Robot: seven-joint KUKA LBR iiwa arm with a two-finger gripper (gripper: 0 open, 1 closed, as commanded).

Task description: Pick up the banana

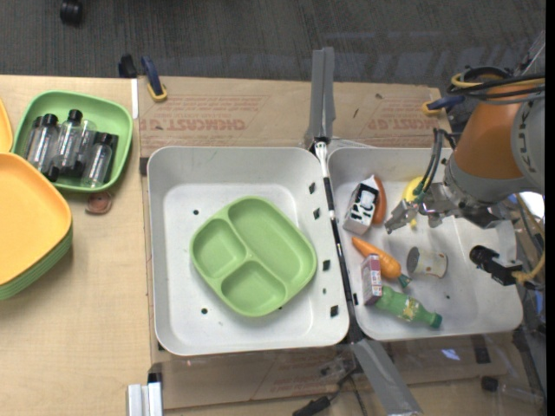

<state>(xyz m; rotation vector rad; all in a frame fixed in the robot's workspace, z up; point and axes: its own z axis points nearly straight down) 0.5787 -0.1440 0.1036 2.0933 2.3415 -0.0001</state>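
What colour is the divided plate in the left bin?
Light green plate, clearest in the camera view.

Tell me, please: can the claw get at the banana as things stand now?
Probably yes. The claw hangs in the right bin, right beside the banana, which lies by the bin's far wall. The milk carton is close on one side but does not cover it.

A grey KUKA arm (494, 176) with a broad orange band (486, 137), yellow and blue cables (468, 81) looped above its metal wrist.
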